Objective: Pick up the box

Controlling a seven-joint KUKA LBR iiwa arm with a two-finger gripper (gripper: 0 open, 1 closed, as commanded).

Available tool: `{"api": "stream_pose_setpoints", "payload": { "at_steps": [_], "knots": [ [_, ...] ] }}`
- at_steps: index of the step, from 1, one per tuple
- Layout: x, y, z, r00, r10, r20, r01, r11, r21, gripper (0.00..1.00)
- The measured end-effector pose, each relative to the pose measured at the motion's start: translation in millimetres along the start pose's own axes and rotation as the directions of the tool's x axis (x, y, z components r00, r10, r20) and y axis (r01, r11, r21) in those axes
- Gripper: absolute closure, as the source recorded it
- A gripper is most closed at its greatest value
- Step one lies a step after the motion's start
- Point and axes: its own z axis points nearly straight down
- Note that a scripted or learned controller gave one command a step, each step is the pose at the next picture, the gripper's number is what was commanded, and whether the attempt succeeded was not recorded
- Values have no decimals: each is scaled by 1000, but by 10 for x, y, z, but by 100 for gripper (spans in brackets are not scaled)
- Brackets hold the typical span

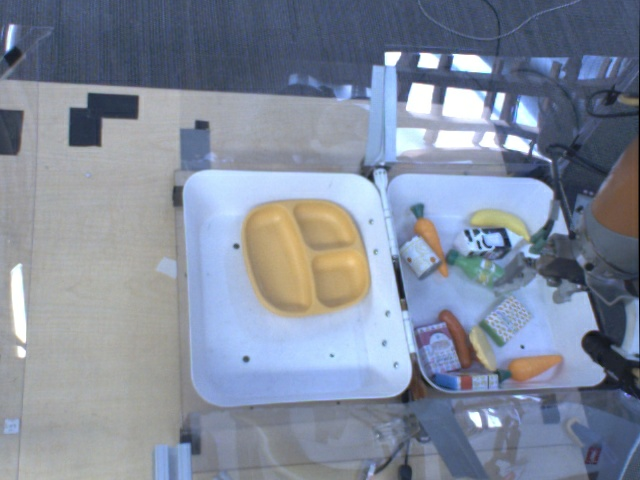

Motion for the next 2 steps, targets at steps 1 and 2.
{"api": "stream_pose_setpoints", "payload": {
  "at_steps": [1,2],
  "knots": [
    [26,133,1137,998,-61,3,61,998,-17,0],
    [-223,443,1228,933,359,-5,-359,933,-12,0]
  ]
}}
